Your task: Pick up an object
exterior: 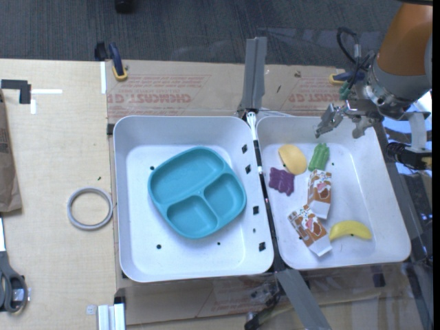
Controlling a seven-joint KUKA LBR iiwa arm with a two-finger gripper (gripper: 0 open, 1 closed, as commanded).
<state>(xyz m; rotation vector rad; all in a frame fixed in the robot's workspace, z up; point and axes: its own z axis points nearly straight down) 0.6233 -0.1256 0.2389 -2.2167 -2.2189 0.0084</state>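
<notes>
The gripper (pixel 342 118) is seen spread and unladen above the far rim of the right bin (pixel 389 184); an approach is judged underway, and a descent onto the green object (pixel 319 157) is called for

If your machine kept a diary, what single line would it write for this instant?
gripper: open, above right bin's far edge, holding nothing | right bin: banana, green item, purple item | left bin: teal tray

teal plate (pixel 198 192), white bins (pixel 130 205), yellow banana (pixel 350 231), green packet (pixel 319 157), purple toy (pixel 281 181).
</notes>
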